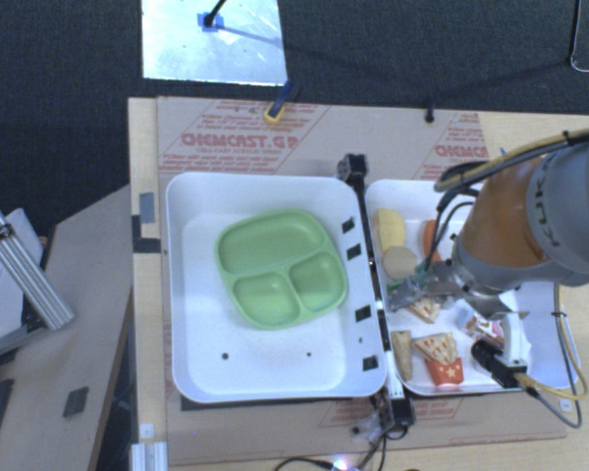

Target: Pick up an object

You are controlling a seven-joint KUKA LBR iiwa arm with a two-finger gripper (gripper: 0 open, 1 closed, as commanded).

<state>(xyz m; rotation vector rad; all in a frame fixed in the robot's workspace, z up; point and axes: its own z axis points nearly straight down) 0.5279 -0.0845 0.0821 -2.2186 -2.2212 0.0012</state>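
The right bin (378,199) holds several toy foods. A yellow piece (391,229) lies at the back left, with a beige round piece (400,261) just in front of it and an orange stick (429,237) beside them. My gripper (410,290) hangs low over the bin's left middle, just below the beige piece and touching or nearly touching a pizza-like slice (425,310). A tan wedge (402,352) and a red-and-tan piece (441,353) lie at the front. The arm hides the bin's right half.
The left bin (191,361) holds a green three-part plate (280,268). A black divider (365,263) runs between the bins. Cables and a black-and-white part (501,346) hang from the arm near the right bin's front.
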